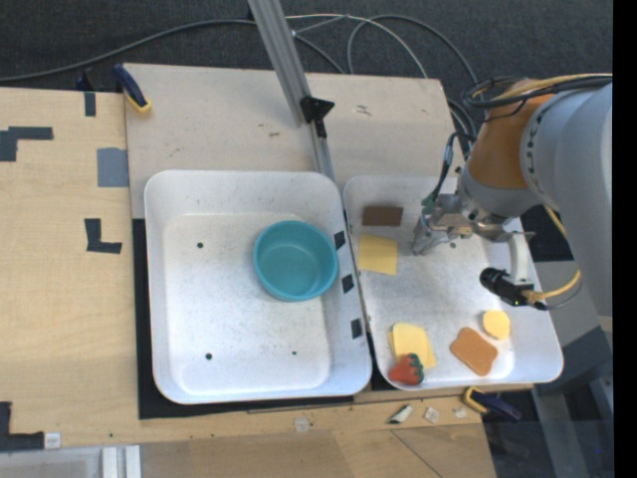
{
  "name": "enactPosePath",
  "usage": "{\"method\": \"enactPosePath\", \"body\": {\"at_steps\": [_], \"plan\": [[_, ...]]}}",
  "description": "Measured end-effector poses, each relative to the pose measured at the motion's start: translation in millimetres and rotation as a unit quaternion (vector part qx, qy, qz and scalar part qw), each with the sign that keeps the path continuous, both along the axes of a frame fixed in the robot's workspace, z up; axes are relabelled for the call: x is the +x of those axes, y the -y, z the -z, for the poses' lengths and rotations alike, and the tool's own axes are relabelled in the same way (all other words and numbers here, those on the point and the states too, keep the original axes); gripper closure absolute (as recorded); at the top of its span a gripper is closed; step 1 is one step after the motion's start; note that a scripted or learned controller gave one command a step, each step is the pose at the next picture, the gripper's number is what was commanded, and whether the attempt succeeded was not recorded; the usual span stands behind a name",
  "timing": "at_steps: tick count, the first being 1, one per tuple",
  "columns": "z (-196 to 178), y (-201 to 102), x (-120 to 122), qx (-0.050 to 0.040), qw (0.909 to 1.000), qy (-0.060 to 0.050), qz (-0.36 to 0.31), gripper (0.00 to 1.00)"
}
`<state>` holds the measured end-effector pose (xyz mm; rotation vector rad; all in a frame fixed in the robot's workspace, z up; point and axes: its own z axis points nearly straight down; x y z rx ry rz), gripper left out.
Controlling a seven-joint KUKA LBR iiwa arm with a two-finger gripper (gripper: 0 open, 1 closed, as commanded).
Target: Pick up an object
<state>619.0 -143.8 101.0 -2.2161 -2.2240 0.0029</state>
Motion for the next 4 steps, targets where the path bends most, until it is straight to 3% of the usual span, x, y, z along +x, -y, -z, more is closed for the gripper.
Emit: {"method": "enactPosePath", "body": {"at_steps": [1, 3, 4], "plan": [[-63.6, -1.3, 3.4, -0.0006, 1.0, 0.004, 0.001, 1.0], [-131.8, 3.0, 5.0, -0.0002, 1.0, 0.002, 0.001, 1.0], [-120.2, -49.9, 9.7, 0.0007, 1.0, 0.0, -0.001, 1.0]]}}
